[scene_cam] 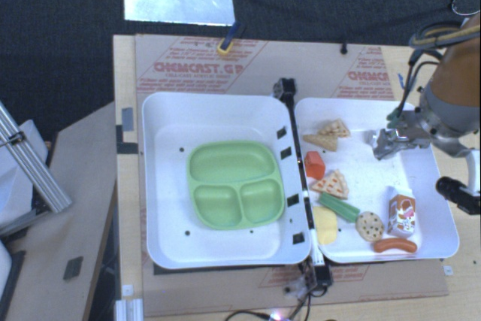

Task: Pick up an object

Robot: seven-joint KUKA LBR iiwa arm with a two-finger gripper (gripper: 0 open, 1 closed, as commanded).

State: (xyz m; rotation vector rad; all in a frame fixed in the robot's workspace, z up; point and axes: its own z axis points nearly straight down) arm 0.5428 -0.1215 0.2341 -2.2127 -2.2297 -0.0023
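Hovered with gripper (382, 144) over right bin (443, 195), finger state impossible to tell; best lowered straight onto milk carton (402, 213), clear of sausage (394, 245).

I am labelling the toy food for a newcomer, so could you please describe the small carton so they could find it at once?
Look in the right bin, near its front right corner. The carton stands there, just above a sausage and right of a round cookie. It is the one boxy, upright item, white with red-orange print.
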